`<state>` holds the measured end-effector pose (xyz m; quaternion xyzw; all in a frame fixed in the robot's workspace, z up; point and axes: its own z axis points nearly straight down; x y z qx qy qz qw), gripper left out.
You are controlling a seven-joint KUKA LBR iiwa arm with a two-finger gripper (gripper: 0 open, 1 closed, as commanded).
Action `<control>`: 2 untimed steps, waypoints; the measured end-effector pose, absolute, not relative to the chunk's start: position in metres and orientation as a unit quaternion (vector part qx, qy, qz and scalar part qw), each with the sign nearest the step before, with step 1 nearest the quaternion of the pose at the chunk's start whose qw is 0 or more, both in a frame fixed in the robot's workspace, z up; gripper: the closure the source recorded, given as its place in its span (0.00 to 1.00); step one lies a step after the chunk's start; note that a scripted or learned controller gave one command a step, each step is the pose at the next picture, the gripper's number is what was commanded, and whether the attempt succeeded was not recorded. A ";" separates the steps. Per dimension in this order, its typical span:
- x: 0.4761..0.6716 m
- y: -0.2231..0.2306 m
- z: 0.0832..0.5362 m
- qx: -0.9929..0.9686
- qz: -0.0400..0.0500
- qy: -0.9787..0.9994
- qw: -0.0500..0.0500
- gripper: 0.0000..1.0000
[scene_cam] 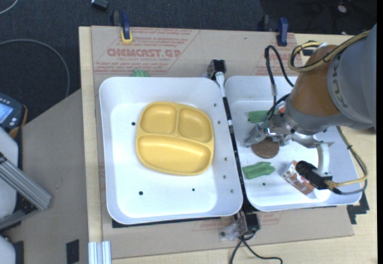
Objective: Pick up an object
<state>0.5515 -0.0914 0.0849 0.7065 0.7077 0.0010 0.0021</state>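
The fingers [261, 136] hang low in the right bin [276, 194], just over the far edge of a brown disc [266, 150]. They seem to touch the disc or nearly so, but from this angle I cannot tell whether they are spread or closed, and nothing shows between them. The disc lies flat on the bin floor, near the bin's middle, on the near side of the fingers.

Nearest the camera in that bin lies one green piece [258, 169], close to the disc but apart from it. Beyond the fingers lies a second green scrap [258, 116]. The arm [335, 92] comes in from the right, above the bin's far half.

In the left bin [119, 137] a yellow divided plate [175, 137] sits near the centre. Both bins rest on the brown tabletop [96, 65], with blue clamps [125, 22] on its far edge.
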 end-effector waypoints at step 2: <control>0.653 -0.021 0.192 0.704 0.007 0.711 0.006 1.00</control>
